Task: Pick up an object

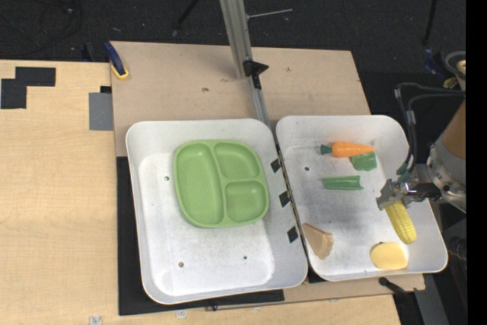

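I see the gripper [397, 192] low at the right bin's [304, 135] right side, metal fingers closed on the top end of the corn [402, 221], a bumpy yellow cob lying near the rim. Same bin: smooth orange carrot [351, 150] w/ green block [364, 161], flat green pod [342, 183], tan bread wedge [319, 240], round yellow lemon [389, 256]. Left bin [144, 141] has a glossy green 3-compartment plate [221, 183].

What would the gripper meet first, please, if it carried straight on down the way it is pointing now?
Most likely the corn cob: the gripper sits right at its upper end in the right bin. Height is unclear, so contact can't be confirmed.
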Controlling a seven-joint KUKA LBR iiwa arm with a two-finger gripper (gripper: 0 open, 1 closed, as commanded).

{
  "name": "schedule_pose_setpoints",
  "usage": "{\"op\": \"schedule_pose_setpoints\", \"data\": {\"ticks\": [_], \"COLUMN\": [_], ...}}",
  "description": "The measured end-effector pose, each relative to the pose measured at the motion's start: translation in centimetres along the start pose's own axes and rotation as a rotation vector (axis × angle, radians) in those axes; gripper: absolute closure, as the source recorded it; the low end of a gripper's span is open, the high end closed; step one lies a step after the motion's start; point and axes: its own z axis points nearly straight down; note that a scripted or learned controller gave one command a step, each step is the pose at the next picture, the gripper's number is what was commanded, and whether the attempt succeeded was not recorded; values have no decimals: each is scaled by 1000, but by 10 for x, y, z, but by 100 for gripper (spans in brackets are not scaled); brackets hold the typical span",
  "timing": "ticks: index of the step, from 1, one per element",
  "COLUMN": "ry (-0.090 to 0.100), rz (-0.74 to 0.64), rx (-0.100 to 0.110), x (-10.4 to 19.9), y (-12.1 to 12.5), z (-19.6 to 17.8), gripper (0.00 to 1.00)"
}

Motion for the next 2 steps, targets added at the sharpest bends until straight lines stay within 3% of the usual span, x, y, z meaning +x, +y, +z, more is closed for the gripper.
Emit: {"op": "schedule_pose_setpoints", "data": {"ticks": [1,2], "ry": [0,3], "rz": [0,-2], "rx": [1,6], "x": [-1,57], "y": [1,16], "z": [-40,-31], "gripper": [100,100]}}
